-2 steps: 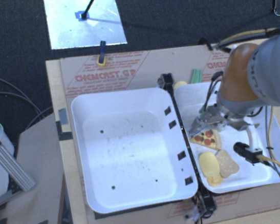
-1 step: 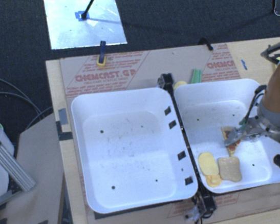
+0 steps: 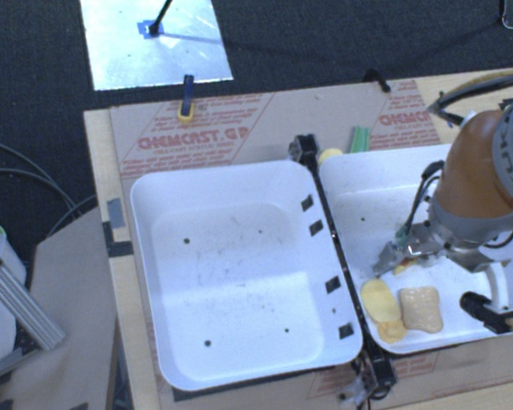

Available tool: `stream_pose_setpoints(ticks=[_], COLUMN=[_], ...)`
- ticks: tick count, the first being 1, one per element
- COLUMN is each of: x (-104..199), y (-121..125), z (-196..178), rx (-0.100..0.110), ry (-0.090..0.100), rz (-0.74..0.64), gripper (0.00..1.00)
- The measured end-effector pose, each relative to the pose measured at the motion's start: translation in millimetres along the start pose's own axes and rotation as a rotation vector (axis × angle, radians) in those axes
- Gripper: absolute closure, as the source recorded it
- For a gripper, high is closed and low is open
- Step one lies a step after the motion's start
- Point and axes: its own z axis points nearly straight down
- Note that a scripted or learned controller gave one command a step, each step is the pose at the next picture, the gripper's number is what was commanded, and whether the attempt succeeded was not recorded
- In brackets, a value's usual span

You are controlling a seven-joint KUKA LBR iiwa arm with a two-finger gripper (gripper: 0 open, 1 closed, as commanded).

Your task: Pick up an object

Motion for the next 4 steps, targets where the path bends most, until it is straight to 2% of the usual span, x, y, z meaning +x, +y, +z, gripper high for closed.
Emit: stream_pose_setpoints(ticks=[1, 2, 3, 4], x=[32, 29, 129, 124], y=[39, 37, -24, -20], z=[-1, -11, -104, -111], rx=[-0.005, -0.004, -0.003, -0.005], ry=[-0.002, -0.002, 0.001, -0.001], rz=[-0.001, 0.003, -0.005, 0.001], gripper=[0.0, 1.0, 1.0, 1.0])
